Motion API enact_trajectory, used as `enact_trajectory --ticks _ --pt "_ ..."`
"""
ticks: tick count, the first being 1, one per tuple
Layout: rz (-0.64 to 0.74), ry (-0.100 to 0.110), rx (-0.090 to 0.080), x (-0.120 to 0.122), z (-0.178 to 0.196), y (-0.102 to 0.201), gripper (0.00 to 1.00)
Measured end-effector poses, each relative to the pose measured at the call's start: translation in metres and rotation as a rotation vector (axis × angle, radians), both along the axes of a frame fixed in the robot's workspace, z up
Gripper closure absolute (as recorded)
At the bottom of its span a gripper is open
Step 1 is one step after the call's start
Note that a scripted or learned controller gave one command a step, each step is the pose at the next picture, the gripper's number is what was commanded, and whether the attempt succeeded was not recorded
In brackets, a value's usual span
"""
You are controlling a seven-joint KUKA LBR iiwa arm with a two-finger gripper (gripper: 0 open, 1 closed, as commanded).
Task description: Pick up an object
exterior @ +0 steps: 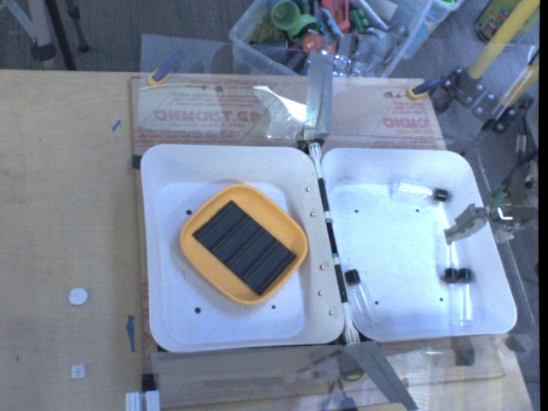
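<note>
two white bins, gripper at right bin's right edge

near: clear tube with black cap (459,285) lies in right bin (402,315); another (354,288) by the divider. yellow tray with black slats (243,243) tilted in left bin (163,229). gripper (467,223) fingers apart, holding nothing. far: third capped tube (419,192).

Two shallow white plastic bins sit side by side on a tan wooden bench (60,187). The left bin (163,315) holds a square yellow tray with a ridged black insert (243,243), lying turned at an angle. The right bin (488,311) holds three clear tubes with black caps: one near the back wall (419,192), one by the right side (460,288), one at the front left corner (356,288). A metal gripper (462,223) reaches over the right rim. A clear tub of colourful toys (342,15) stands behind the bins.
</note>
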State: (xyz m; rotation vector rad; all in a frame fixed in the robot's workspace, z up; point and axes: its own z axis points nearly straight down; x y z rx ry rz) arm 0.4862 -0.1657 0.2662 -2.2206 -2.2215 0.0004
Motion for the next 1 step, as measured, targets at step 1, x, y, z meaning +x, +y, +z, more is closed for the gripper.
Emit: enact_trajectory --ticks 1 --pt "0.174 0.000 0.000 -0.0063 -0.0819 0.0924 0.00"
